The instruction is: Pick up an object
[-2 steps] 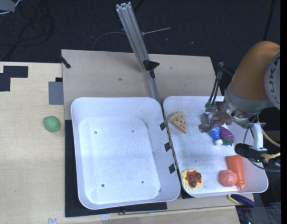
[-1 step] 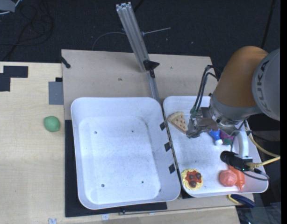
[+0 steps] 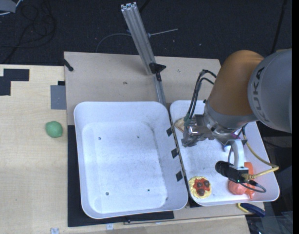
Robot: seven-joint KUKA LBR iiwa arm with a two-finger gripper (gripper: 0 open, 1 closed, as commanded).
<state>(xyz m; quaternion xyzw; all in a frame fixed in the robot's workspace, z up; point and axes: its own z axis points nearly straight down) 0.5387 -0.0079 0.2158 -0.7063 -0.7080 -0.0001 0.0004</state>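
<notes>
Gripper (image 3: 189, 138) low over the right bin (image 3: 208, 161), near its upper left corner; whether it is spread or pressed together cannot be told.

A tan object (image 3: 179, 125) lies just beside the gripper, up and to its left against the bin's wall, partly hidden by it, and contact cannot be judged. Below the gripper, near the bin's front rim, sits a yellow disc with red topping (image 3: 200, 187); further right of that lies an orange-pink object (image 3: 237, 187), well apart from the gripper. The left bin (image 3: 120, 160) adjoins on the gripper's left, and far beyond it a green ball (image 3: 54, 129) rests on the bench (image 3: 23, 169).
</notes>
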